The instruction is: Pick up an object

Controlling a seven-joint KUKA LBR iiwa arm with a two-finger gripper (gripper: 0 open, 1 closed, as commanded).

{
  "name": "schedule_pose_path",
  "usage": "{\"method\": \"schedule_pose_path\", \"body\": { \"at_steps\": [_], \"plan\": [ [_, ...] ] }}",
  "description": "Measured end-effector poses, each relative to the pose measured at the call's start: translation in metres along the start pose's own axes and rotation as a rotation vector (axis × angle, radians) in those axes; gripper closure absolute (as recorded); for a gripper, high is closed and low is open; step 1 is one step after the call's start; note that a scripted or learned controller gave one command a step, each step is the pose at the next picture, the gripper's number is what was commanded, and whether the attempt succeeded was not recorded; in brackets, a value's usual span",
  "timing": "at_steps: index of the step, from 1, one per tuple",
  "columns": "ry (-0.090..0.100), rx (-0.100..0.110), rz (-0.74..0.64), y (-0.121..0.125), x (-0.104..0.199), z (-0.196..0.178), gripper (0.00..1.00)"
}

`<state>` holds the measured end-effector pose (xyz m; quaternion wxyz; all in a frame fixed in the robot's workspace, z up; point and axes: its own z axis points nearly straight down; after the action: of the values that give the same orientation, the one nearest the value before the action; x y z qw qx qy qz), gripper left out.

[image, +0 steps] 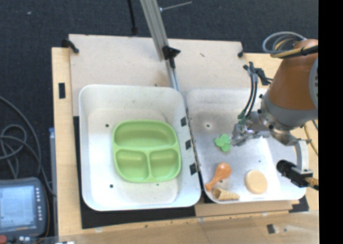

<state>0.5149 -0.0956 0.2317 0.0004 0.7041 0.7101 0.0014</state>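
— Two white bins sit on the table (128, 58). What is in the right bin (206, 106)?

— A small green toy (223, 142), bumpy like a little leaf. It lies near the middle, just beside the end effector (239, 134).

— Is the end effector holding it?

— I cannot tell.

— Anything else?

— An orange spoon (221, 174), a tan cone (227, 194) and a round tan disc (256, 182). A green divided plate (146, 150) lies in the left bin (96, 109).
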Motion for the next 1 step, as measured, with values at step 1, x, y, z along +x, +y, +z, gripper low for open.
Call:
{"method": "schedule_pose_path", "body": {
  "at_steps": [1],
  "plan": [
    [0.0, 0.0, 0.0, 0.0133, 0.0507, -0.0092, 1.0]
  ]
}}
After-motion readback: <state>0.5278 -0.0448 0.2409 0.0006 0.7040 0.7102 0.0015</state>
